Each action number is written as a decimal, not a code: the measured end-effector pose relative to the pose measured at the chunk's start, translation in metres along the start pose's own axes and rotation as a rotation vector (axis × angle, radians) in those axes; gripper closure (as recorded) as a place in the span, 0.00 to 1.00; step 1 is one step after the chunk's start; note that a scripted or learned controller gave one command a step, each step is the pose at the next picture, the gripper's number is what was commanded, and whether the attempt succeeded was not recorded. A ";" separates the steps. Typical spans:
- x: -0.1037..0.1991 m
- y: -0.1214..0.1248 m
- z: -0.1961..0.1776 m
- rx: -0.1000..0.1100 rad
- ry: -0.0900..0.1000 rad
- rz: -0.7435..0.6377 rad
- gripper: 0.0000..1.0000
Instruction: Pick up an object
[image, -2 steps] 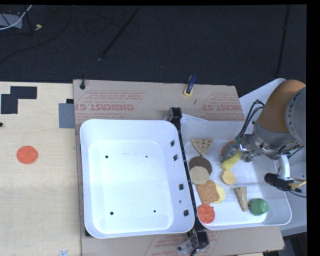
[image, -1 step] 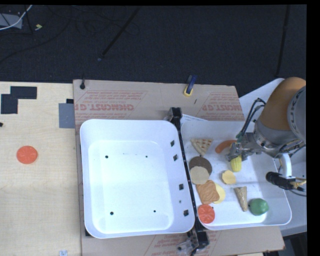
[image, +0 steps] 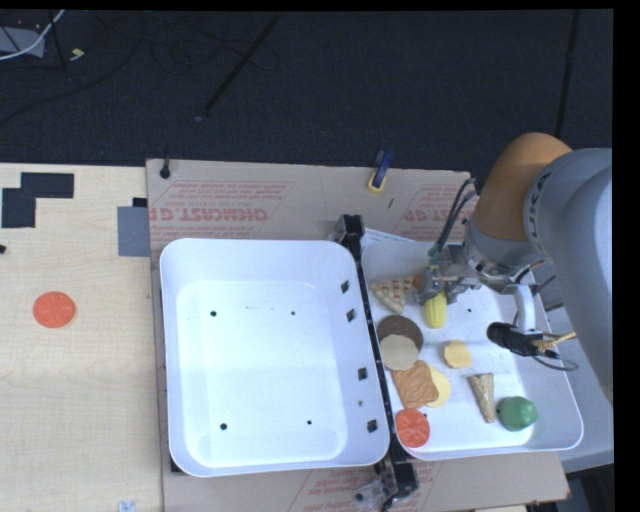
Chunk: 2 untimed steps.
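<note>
At the right of the frame the claw (image: 437, 290) sits low in the right bin (image: 560, 436), directly over a yellow corn piece (image: 435, 311) in the bin's upper middle. Whether it is spread or pinching the corn I cannot tell; the wrist hides that. The likely trouble is crowding: a waffle wedge (image: 392, 293) lies just left and a brown disc (image: 400, 328) just below, so a slightly off approach could nudge the corn sideways, or it could roll free and the lift come up bare. The left bin (image: 180, 262) lies beside it on the counter (image: 80, 400).
</note>
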<state>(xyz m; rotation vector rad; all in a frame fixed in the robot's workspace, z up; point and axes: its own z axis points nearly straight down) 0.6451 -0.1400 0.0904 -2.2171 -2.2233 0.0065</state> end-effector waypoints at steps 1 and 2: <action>0.072 -0.101 -0.102 -0.001 0.007 -0.001 1.00; 0.140 -0.058 -0.108 -0.005 0.005 -0.005 1.00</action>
